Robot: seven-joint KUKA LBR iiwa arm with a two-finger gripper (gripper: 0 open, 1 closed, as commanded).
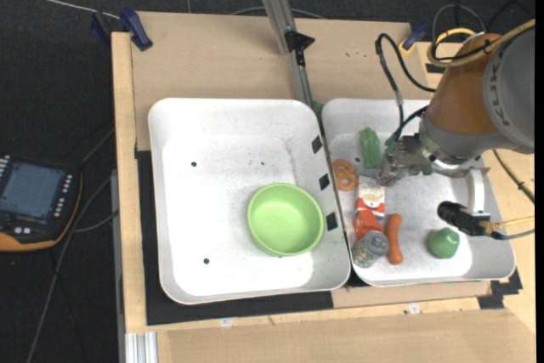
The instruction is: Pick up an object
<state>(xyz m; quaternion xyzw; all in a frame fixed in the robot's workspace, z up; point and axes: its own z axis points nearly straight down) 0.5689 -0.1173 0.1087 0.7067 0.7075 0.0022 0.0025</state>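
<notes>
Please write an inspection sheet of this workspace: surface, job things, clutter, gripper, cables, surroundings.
Surface: two white bins, left bin and right bin, on a brown bench.
Job things: right bin holds pretzel, green block, carton, can, carrot, green ball.
Clutter: green bowl in left bin.
Gripper: gripper low over right bin.
Cables: black cables by the arm.
Surroundings: handheld screen on dark floor.

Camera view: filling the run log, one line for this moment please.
gripper: low in right bin, fingers unclear | nearest: carton, green block | green bowl: left bin
</notes>
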